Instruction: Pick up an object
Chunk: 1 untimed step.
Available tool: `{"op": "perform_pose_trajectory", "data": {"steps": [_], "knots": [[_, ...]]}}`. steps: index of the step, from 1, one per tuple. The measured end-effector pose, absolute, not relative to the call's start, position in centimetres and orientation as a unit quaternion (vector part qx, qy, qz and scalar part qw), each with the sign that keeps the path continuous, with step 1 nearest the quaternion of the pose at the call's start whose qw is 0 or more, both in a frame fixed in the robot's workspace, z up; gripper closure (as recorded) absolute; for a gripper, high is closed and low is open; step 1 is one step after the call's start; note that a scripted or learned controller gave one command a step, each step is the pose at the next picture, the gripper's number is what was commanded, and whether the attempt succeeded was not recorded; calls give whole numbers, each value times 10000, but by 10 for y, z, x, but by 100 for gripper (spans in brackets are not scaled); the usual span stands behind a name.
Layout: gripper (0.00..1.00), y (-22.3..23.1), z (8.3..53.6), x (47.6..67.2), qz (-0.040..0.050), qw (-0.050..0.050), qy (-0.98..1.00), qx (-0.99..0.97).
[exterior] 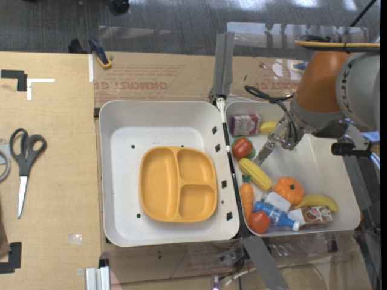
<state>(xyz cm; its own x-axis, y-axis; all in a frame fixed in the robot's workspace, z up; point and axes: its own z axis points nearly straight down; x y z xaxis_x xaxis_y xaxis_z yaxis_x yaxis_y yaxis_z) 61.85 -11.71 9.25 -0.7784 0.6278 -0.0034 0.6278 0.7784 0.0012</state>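
Task items, loose in the right bin (347, 180). Gripper (266, 153) hung over that bin's middle, fingers close together and clamped on nothing. Just left of the jaws: red pepper (242, 147). Below them: corn cob (255, 173). Above and slightly left: a small pink carton (244, 124). Farther below: carrot (247, 199), orange pumpkin (291, 190), banana (318, 202), blue-and-white bottle (276, 213), tomato (258, 222). Well to the left: the left bin (115, 174) with a yellow divided plate (178, 183); beyond it, scissors (25, 162).
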Motion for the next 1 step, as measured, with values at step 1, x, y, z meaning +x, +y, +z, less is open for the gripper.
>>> {"op": "perform_pose_trajectory", "data": {"steps": [1], "knots": [[0,-111,93,546,-7,27,9372,3489]]}}
